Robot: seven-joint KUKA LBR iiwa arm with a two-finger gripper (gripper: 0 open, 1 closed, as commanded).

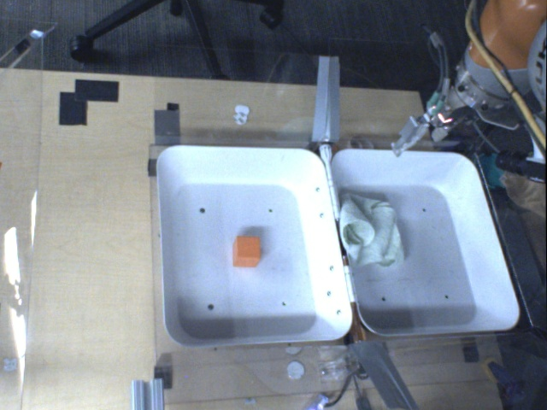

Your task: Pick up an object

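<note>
A small orange cube point(247, 251) sits near the middle of the left bin point(184, 229). A crumpled pale green cloth point(370, 231) lies in the right bin point(444, 306), against its left wall. My gripper point(414, 135) hangs above the far edge of the right bin, up and to the right of the cloth and well away from the cube. Nothing shows in its grasp.
A grey metal post point(326, 101) stands behind the seam between the two bins. Cables point(500, 67) trail from the arm at the upper right. Black tape marks point(85, 99) lie on the wooden bench at the far left. An office chair base point(179, 7) stands beyond the bench.
</note>
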